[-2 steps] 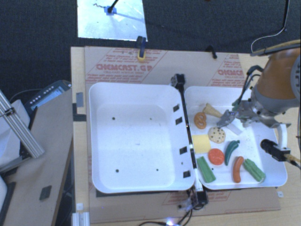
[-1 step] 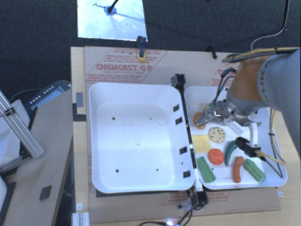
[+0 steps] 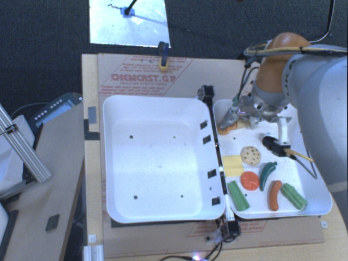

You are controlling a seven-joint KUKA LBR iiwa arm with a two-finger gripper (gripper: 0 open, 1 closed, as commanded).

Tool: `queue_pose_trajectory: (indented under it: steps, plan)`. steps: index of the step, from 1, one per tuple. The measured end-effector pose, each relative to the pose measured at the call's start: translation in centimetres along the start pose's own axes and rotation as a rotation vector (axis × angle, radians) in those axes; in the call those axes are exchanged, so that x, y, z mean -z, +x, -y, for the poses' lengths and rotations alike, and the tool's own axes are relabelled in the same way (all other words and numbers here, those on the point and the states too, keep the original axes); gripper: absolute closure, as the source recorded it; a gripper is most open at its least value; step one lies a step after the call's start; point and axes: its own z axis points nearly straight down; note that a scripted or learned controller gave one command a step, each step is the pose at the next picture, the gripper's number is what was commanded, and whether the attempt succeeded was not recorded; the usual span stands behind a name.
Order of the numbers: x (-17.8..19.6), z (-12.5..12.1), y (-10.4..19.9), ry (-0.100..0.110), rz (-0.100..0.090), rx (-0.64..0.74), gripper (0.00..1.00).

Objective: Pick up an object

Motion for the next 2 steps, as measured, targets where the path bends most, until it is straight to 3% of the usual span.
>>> queue_pose_trajectory:
  steps: [1,2]
  plan:
    - [1.0,0.3,-0.1,0.003,-0.003,-0.003,1.0]
    - [10.6,0.4,5.6,-0.035,-0.002,0.006,1.0]
